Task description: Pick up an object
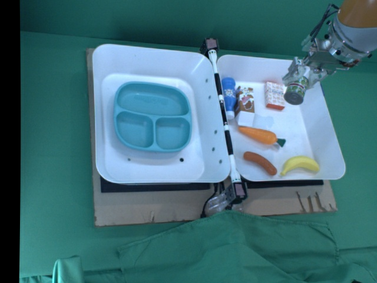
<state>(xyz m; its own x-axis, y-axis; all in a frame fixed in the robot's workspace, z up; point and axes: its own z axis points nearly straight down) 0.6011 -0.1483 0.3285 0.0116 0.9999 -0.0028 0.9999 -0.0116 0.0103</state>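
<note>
A small can, green-sided with a grey round end turned toward the camera, is up off the floor of the right bin, caught between the fingers of the gripper. The fingers are closed in against its sides, and the can hangs tilted over the bin's upper right part, near the far wall. Above it the arm's grey wrist and orange band slant in from the top right corner.

Just left of the can, a small red-and-white carton lies on the bin floor. Further left there is a brown-and-white box, and beside that a blue-and-white tube along the bin's left wall. Below them lies a carrot with its green stub pointing right, then a brown sausage, and a banana near the front right corner.

The left bin holds a teal divided plate with three compartments. Both bins sit on a cardboard sheet over green cloth.
</note>
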